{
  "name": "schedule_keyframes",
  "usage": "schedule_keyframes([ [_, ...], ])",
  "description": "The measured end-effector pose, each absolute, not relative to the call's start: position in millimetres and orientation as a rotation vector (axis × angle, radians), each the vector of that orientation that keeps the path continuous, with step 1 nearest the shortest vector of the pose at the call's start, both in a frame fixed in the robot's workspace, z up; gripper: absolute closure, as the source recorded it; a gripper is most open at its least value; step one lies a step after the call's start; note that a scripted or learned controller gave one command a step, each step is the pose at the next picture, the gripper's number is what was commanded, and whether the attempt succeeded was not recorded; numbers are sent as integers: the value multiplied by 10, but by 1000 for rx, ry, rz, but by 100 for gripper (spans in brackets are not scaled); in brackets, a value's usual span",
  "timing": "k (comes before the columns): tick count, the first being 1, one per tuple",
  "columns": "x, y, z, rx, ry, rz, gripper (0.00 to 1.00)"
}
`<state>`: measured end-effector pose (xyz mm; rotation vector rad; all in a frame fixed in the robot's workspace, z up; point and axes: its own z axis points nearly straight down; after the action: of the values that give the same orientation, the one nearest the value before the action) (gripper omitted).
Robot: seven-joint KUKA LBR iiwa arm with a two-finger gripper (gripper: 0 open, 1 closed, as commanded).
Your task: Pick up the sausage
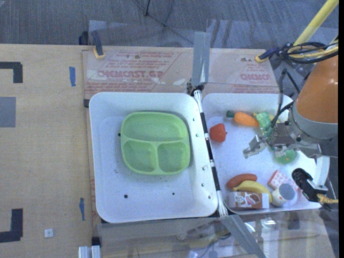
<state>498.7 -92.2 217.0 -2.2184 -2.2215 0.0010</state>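
— Sausage (241, 180): where is it found, reading from the left of the frame?

— At the left, bare bench (37, 144) is seen, then the left bin (107, 198), in which a green divided plate (155, 143) with 3 compartments is set. Right of the divider comes the right bin (236, 144). A red tomato-like piece (217, 133) is placed near its left wall, and an orange carrot (245, 119) toward the upper middle. The sausage is found in the lower part of that bin, a reddish-brown curved piece lying flat, touching the yellow banana (252, 187) just below it, with a small printed box (247, 200) beneath both.

— How is it expected to handle?

— It is judged to be a light toy piece, smooth and rounded, so slipping is likely. A grasp across its narrow width at the middle is advised, from the upper side, since the banana is pressed against its lower edge.

— And the tool?

— The gripper (256, 145) is held above the middle of the right bin, well apart from the sausage. Its fingers appear spread, with nothing between them.

— What is hard to make out?

— Green items behind the gripper are partly covered by the arm (317, 101), and items at the lower right are crowded and cannot be named with certainty.
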Motion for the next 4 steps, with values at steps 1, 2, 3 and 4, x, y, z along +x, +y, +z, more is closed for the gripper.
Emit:
schedule_keyframes([
  [1, 4819, -958, 883, -2361, -2081, -11, 0],
  [2, 4827, -980, 984, -2370, -2081, -11, 100],
  [3, 5125, -181, 2242, -2376, -2054, 1, 100],
  [4, 4967, -83, 2743, -1624, -2693, -2, 100],
])
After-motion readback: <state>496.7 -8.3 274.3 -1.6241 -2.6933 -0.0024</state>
